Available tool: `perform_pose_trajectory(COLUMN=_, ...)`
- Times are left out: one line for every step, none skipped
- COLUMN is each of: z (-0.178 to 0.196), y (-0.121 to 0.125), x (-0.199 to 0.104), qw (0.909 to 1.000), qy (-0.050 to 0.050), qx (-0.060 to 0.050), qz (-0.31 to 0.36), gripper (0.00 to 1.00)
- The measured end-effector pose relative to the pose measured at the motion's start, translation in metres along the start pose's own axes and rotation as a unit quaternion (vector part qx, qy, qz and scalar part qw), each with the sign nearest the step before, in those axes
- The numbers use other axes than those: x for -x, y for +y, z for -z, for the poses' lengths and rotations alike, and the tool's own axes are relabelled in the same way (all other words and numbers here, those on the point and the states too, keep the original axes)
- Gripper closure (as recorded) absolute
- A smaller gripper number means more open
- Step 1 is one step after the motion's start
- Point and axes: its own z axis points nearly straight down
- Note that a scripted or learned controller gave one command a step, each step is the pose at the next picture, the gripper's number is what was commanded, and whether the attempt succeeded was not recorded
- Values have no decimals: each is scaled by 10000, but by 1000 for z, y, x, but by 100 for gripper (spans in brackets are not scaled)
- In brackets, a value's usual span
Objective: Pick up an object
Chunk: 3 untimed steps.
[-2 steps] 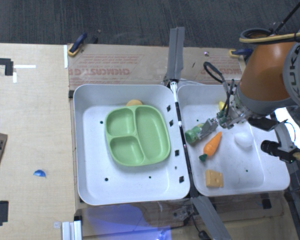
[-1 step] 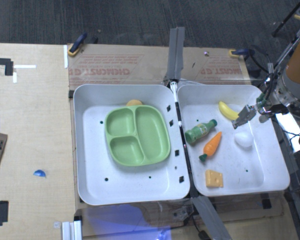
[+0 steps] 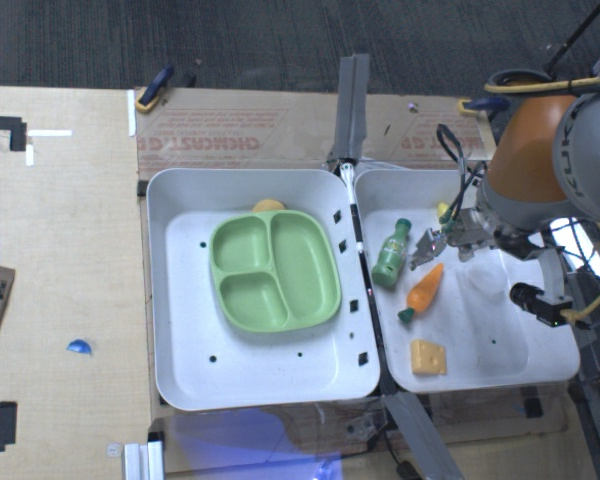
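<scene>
In the right bin point(image 3: 500, 358) lie a green bottle point(image 3: 391, 253), an orange toy carrot point(image 3: 423, 290) with a green tip, and a yellow cheese-like block point(image 3: 429, 357). A small yellow thing point(image 3: 443, 209) peeks out behind the arm. My gripper point(image 3: 426, 250) hangs low over the right bin, just right of the bottle and directly above the carrot's upper end. Its fingers point(image 3: 420, 259) look slightly apart with nothing between them. The left bin point(image 3: 180, 268) holds a green divided plate point(image 3: 276, 269) with a small yellow object point(image 3: 268, 206) behind its far rim.
A grey divider bar point(image 3: 353, 108) runs between the bins at the back. Cables and a black fitting point(image 3: 536, 303) hang on the arm's right side over the right bin. A blue clamp point(image 3: 156, 85) lies on the cardboard behind the bins.
</scene>
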Motion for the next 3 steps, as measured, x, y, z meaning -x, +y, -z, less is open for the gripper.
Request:
perform_pose_trajectory(z=-34, y=-40, x=-18, qw=9960, qy=4, qx=-4, qz=-891, gripper=0)
perform_pose_trajectory(z=-25, y=-41, x=-16, qw=9958, qy=2, qx=-11, qz=-914, gripper=100)
perform_pose_trajectory(z=-17, y=-41, x=-15, qw=9956, qy=0, qx=-20, qz=-933, gripper=100)
